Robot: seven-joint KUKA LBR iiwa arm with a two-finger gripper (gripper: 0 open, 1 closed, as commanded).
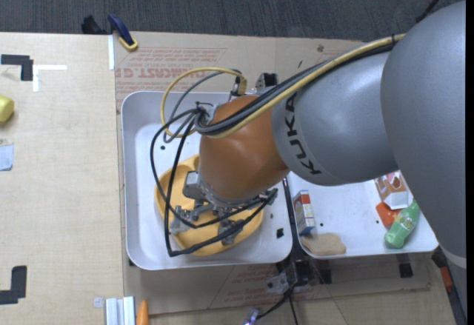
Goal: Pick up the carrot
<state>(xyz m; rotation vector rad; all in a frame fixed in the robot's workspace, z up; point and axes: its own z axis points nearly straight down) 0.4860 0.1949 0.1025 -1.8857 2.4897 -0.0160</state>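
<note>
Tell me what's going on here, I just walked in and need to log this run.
A grey KUKA arm reaches in from the right, and its orange wrist hangs low over the left bin, above a yellow dish. The claw sits right at that dish, tangled in cables. The carrot lies in the right bin, beside a green bottle, away from the claw.

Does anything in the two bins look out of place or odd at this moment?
Nothing looks spilled or broken. The arm hangs low over the left bin, covering most of a yellow bowl.
</note>
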